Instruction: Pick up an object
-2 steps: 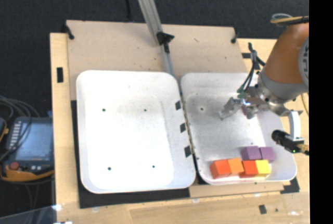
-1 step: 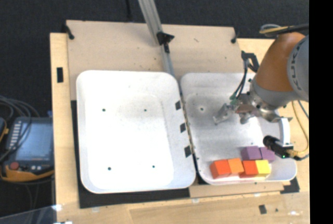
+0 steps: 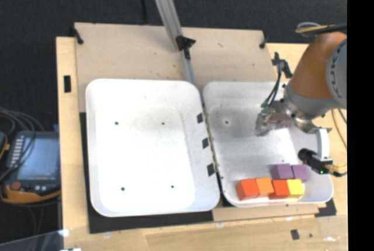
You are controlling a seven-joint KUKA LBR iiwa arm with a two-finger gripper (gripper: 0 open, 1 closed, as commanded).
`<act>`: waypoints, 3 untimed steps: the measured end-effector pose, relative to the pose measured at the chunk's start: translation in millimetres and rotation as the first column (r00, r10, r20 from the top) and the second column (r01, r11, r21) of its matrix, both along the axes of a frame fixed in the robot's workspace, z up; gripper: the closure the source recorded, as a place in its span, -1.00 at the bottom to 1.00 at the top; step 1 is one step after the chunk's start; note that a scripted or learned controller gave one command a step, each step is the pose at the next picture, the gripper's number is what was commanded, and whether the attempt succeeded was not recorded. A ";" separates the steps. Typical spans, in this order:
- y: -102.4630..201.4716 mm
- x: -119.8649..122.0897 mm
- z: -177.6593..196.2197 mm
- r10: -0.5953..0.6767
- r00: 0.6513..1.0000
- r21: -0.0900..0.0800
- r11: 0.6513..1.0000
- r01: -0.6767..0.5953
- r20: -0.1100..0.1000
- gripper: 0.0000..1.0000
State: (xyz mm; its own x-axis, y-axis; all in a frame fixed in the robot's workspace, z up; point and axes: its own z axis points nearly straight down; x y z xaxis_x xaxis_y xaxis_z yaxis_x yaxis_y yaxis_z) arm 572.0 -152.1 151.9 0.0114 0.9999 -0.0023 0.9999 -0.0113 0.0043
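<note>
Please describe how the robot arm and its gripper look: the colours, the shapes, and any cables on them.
The arm is rounded and bulky, with a wide orange band and a grey shell toward the right edge. A green cable and dark wires run down its side to the gripper, a small grey metal part. A white bracket and a black fitting sit below it.

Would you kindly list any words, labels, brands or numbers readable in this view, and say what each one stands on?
None can be read.
The handheld screen unit left of the bench has a display too blurred to read.
The coloured blocks, both white bins and the arm carry no visible lettering.
</note>
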 end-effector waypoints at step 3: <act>51.2 -3.2 105.7 0.019 1.000 0.004 1.000 -0.019 -0.002 1.00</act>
